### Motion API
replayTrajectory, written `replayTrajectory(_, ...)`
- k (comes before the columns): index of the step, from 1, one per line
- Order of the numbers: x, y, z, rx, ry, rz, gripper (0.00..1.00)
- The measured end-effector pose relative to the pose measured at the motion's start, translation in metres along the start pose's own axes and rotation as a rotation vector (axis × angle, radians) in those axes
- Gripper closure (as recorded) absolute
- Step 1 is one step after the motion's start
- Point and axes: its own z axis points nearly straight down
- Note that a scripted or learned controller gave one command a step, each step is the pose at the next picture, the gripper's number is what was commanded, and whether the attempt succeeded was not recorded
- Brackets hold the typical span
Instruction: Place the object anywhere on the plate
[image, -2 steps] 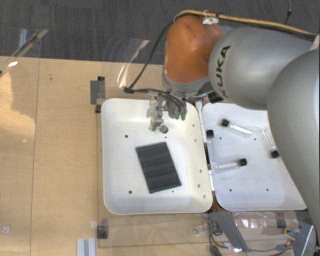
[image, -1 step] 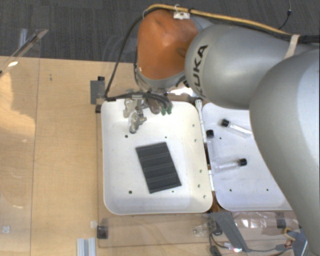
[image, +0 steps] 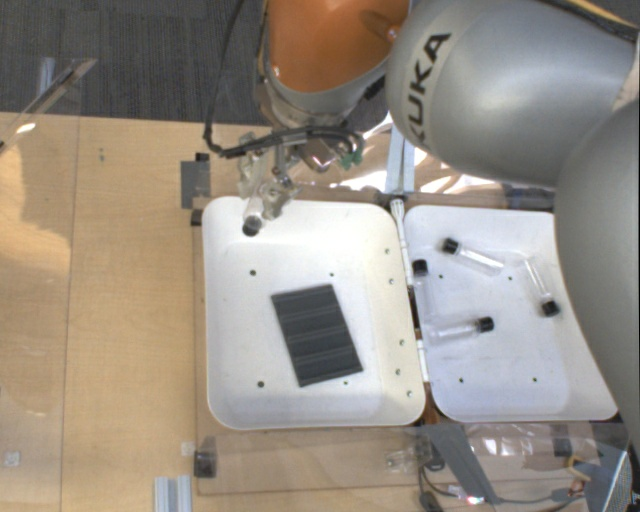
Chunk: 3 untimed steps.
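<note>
Nearest the camera, the dark ribbed plate (image: 317, 335) lies flat in the middle of the left bin (image: 225, 400), tilted a little off the bin's edges, with nothing resting on it. Beside it, the right bin (image: 520, 385) holds three spare vials (image: 462, 327) scattered well apart, each clear with a black cap. Farther back, over the far left corner of the left bin, hangs my gripper (image: 266, 190), under the orange band of my wrist. My fingers are closed on the vial (image: 256, 212), a clear tube that slants down and to the left from between them, its black cap at the low end just above the bin's rim. So I judge the pick is done and I am in the carry: the vial is in my grasp but well apart from the plate, which sits nearer the camera and slightly to the right. The next move calls for swinging across the bin until the vial is over the ribbed surface, lowering close so it cannot bounce or roll off, and only then letting go.
</note>
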Motion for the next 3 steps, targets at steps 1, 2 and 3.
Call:
replayTrajectory(1,-0.006,0.006,-0.125,0.003,0.0,0.734,1.0)
replayTrajectory(2,-0.005,0.006,-0.124,0.003,0.0,0.734,0.0)
replayTrajectory(3,-0.007,0.006,-0.138,0.001,-0.012,0.732,1.0)
